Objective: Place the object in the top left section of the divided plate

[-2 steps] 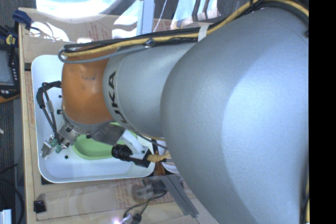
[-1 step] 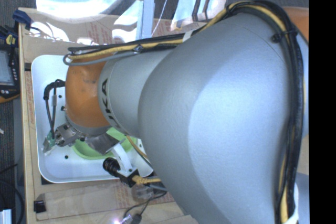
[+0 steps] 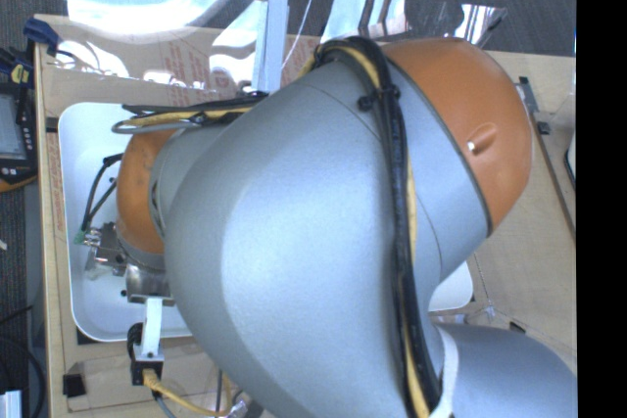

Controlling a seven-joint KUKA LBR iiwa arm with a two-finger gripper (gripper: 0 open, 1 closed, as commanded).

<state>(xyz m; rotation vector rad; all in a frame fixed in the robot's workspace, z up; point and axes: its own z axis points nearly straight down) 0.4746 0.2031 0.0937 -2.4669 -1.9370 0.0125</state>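
My grey arm (image 3: 333, 240) reaches in from the right and covers most of both bins. Its orange wrist band (image 3: 137, 201) hangs over the left white bin (image 3: 69, 201). Below the band, the metal base of my gripper (image 3: 101, 250) points down toward the bin's left side. The arm hides the bin floor beneath it and whatever lies there. A bare strip of white floor shows along the bin's left and lower edges.
Shiny clear panels (image 3: 167, 5) stand along the back of the bench. A black device (image 3: 15, 132) sits off the left edge. A white bracket with a yellow cable (image 3: 149, 333) hangs at the bin's front edge. The wooden bench top (image 3: 549, 210) shows at right.
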